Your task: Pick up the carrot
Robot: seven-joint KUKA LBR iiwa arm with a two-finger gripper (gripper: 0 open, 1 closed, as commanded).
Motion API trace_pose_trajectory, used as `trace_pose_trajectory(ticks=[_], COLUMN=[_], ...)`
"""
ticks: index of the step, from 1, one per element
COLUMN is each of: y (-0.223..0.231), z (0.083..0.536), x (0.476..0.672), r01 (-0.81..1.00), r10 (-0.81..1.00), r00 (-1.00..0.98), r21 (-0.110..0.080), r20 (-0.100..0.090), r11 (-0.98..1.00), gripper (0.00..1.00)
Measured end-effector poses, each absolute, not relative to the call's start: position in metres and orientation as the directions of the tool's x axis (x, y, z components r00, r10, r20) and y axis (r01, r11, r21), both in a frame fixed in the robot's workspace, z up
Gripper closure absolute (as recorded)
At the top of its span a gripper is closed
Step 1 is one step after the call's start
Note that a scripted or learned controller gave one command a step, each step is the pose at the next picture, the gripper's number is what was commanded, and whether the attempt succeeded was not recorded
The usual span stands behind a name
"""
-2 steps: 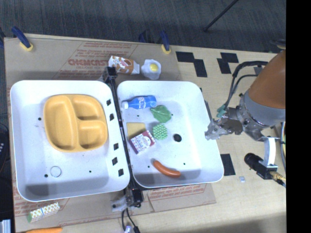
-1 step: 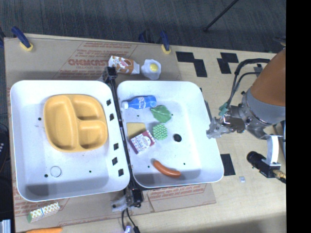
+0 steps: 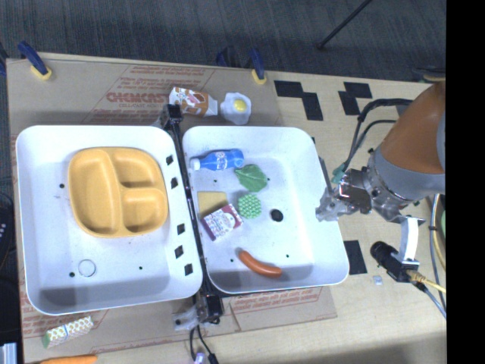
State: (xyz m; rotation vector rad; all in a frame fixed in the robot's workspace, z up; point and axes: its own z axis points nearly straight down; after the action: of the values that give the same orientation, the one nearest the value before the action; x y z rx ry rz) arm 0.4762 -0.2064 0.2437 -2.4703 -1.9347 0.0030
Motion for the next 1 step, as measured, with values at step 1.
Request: trace_pose_trajectory(ticks=[1], y=[-0.2043], z=[0.2544], x=[0.4768], r01=[0.989], r10=[0.989], r00=[0.15], r21=[-0.001], r20=[0.0], r11=[-0.15], gripper=[1.0])
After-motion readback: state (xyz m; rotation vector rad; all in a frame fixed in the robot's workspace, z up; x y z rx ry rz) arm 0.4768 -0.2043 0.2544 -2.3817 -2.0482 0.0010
